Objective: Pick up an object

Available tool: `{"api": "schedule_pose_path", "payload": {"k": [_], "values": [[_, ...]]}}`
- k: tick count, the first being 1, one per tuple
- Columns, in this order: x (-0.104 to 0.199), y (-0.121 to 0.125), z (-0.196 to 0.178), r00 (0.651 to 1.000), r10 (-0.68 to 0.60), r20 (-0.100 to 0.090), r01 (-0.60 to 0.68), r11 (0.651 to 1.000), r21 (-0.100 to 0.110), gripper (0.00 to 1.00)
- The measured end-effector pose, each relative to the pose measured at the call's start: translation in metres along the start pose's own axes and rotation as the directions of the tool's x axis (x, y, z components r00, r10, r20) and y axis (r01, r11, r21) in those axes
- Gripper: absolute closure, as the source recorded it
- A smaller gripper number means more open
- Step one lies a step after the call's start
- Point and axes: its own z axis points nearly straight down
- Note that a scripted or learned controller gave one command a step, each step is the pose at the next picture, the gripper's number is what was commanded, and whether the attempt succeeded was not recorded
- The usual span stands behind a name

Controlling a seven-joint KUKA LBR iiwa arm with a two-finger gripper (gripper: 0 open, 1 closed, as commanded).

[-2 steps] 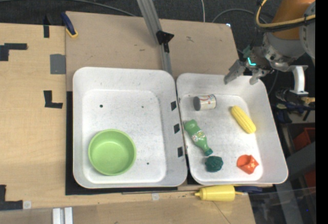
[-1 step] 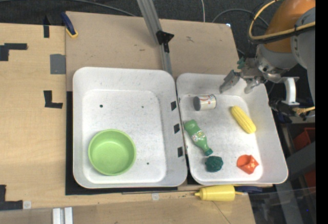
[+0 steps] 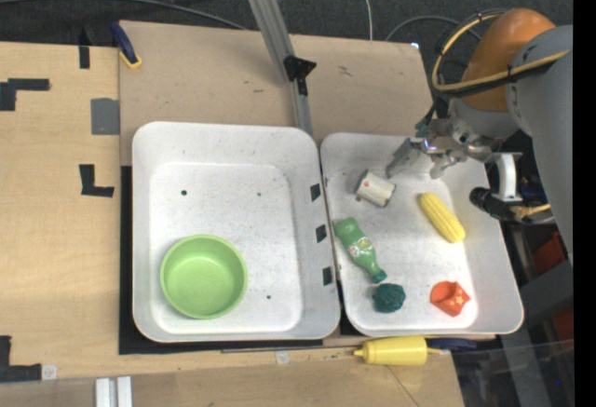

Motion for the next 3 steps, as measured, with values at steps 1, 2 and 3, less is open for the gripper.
{"api": "schedule_pose_path", "payload": {"k": [1,2,3], "values": [[0.001,0.0,0.035,1.0,-0.001,0.001,0.001,1.0,-0.002,0.0],[0.001,0.001,0.023,1.0,-0.002,0.002,0.002,1.0,-0.003,1.0],[0.002,0.007,-0.039,1.0,0.001,0.001,-0.001,1.0,-0.008,1.0]]}}
